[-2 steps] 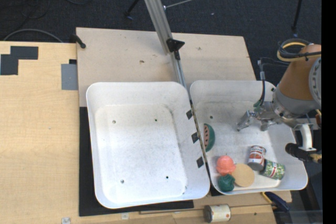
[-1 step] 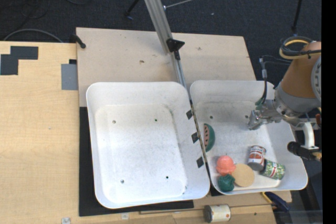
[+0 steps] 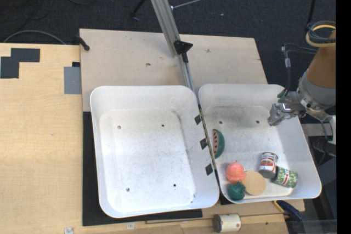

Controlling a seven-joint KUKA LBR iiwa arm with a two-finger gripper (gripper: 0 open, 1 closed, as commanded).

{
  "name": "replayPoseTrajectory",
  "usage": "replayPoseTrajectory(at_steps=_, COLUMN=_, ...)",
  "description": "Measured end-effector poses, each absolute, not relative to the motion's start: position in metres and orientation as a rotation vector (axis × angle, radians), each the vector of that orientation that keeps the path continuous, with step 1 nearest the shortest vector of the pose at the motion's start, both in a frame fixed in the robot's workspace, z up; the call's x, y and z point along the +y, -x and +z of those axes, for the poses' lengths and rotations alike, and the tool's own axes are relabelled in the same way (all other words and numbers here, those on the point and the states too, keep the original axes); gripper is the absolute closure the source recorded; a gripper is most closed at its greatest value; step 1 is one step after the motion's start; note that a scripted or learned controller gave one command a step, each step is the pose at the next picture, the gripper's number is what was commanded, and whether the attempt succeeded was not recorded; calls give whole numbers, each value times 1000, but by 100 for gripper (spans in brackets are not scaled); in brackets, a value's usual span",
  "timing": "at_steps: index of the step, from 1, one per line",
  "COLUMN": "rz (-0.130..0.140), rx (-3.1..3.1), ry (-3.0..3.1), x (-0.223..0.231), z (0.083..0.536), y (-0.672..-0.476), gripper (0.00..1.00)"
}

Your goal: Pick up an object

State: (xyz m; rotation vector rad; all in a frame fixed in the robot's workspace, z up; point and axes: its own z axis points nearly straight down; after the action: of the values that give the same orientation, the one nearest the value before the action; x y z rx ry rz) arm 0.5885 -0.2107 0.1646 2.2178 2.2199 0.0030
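A red can (image 3: 267, 163), a green-and-white can (image 3: 285, 177), a pink ball (image 3: 235, 171), a tan disc (image 3: 254, 183), a dark green lump (image 3: 236, 191) and a watermelon slice (image 3: 218, 142) are lying in the near part of the right bin (image 3: 241, 97). The gripper (image 3: 276, 116) is hovering over that bin's far right side, well apart from them and carrying nothing. The left bin (image 3: 104, 97) is sitting beside it.

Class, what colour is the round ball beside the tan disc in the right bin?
Pinkish red ball, seen in the camera view.
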Motion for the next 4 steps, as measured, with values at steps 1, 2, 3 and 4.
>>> replayPoseTrajectory(at_steps=1, rz=2, rx=2222, ry=-2218, x=-210, z=207, y=-587, gripper=100)
replayPoseTrajectory(at_steps=2, rz=3, rx=2222, ry=-2216, x=-211, z=261, y=-588, gripper=100)
replayPoseTrajectory(at_steps=3, rz=1, rx=2230, ry=-2218, x=-151, z=263, y=-598, gripper=100)
replayPoseTrajectory(at_steps=4, rz=-1, rx=2228, ry=-2220, x=-109, z=259, y=-600, gripper=100)
